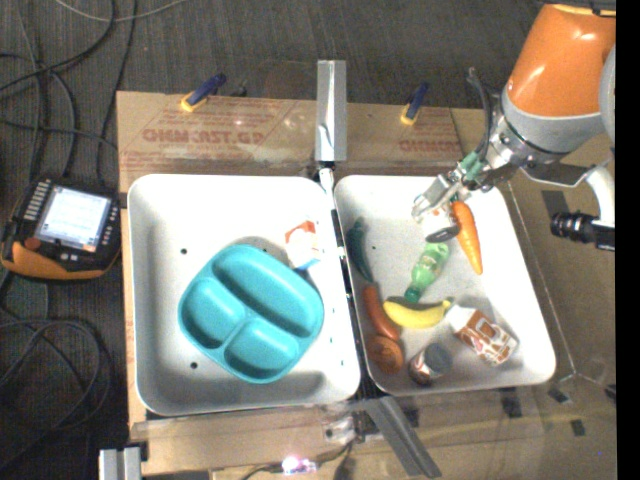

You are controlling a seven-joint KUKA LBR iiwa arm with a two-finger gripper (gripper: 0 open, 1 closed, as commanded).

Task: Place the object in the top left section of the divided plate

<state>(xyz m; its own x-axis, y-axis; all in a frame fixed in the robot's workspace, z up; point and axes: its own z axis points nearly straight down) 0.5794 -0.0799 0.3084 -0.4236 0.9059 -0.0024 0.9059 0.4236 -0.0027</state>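
A teal divided plate lies tilted in the left bin. A small red, white and blue object rests just off the plate's upper right rim. My gripper hovers over the upper part of the right bin. An orange carrot is right beside it, its thick end touching or nearly touching the gripper. Whether the carrot is held or simply lies in the bin is unclear.
The right bin also holds a dark green vegetable, a green bottle, a banana, a sausage, a can and a brown-white packet. A metal divider stands behind the bins.
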